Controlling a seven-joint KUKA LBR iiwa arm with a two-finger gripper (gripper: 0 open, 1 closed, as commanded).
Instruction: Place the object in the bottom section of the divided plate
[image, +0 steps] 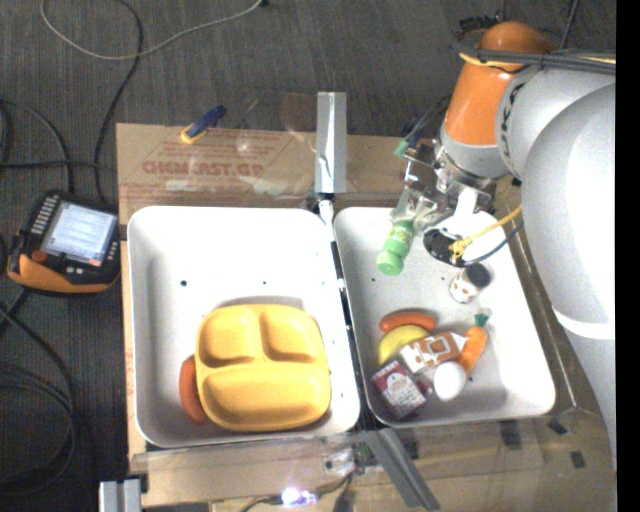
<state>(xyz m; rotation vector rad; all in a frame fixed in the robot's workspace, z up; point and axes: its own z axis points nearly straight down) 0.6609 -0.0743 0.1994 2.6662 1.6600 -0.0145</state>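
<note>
The gripper (428, 205) is hanging over the right bin (520, 395), at the green bottle (396, 247); whether its fingers are spread or pinching cannot be told. The pick-up step is underway, judging by this. Next, the bottle needs carrying to the yellow divided plate (264, 366) in the left bin (160, 300) and setting into its bottom section.

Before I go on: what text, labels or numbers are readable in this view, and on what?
Cardboard sheet: faded red print, mirrored or upside down, too blurred to read.
Pendant: screen lit, its content too small to read.
Maroon packet: label, too small to read.
Brown-and-white carton: markings, unreadable.
Green bottle: no text I can make out.
Yellow plate: no text.
</note>
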